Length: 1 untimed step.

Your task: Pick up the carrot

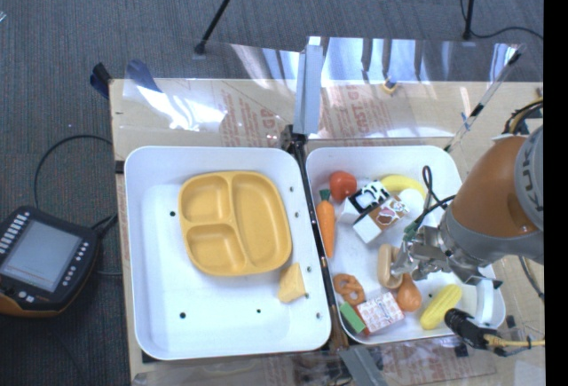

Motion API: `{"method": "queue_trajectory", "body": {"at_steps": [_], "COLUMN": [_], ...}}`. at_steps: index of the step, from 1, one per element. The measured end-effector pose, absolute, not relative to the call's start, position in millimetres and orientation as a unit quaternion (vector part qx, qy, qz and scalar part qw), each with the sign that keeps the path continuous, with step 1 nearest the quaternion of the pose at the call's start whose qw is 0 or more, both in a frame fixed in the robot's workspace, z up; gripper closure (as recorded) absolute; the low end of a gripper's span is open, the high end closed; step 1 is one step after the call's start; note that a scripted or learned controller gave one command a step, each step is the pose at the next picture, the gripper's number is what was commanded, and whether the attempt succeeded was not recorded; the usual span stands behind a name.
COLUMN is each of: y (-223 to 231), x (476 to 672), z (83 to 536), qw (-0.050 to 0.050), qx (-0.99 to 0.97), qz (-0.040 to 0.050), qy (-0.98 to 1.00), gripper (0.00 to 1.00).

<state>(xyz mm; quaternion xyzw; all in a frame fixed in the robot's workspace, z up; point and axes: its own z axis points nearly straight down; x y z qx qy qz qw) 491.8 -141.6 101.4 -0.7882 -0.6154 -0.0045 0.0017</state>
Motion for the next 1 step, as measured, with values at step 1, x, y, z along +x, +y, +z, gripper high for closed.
{"method": "queue_trajectory", "body": {"at_steps": [1], "y": [-136.4], "x": [492.1], "z": [212.1], "qw": [0.001], "qx": [-0.9], "qz": [0.0003], "qy": [-0.435], "gripper": [1.0]}}
